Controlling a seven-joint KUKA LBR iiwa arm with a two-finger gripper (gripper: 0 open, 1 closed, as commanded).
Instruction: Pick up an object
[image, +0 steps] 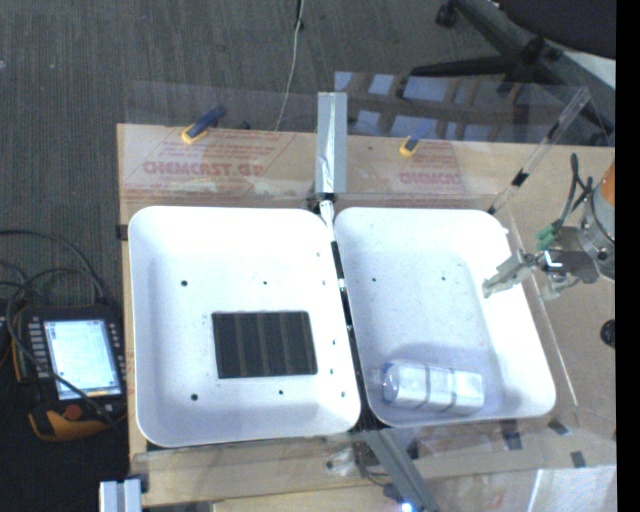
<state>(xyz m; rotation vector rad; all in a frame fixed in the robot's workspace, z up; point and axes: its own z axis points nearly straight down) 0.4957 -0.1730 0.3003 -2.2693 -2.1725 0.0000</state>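
bins: 2 | dark pad (264, 343): 1, left | bottle (432, 386): 1, right | jaws (497, 283): state unclear

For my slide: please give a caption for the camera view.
Robot hand over right bin; a can lies inside.

The arm comes in from the right edge of the view, with only its wrist end showing — grey metal, a sliver of orange at the very edge. The hand (500, 282) points leftward and a little downward, its slim tip stretched out from the bulkier wrist block. Nothing shows between its fingers.
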